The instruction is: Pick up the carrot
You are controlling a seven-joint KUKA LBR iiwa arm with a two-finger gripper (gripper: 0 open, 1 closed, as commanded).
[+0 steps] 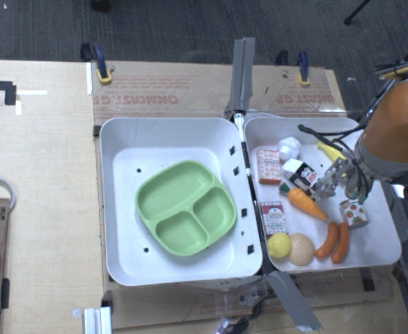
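The carrot is orange with a green stub at its upper left end. It lies slanted in the middle of the right bin. My gripper hangs just above and to the right of the carrot, close to its thick end, with the fingers pointing down-left. Nothing shows between the fingers, and the carrot rests on the bin floor.
Around the carrot lie two small red-and-white cartons, a black-and-white pack, a lemon, a tan bun, two sausages and a banana. The left bin holds a green divided plate.
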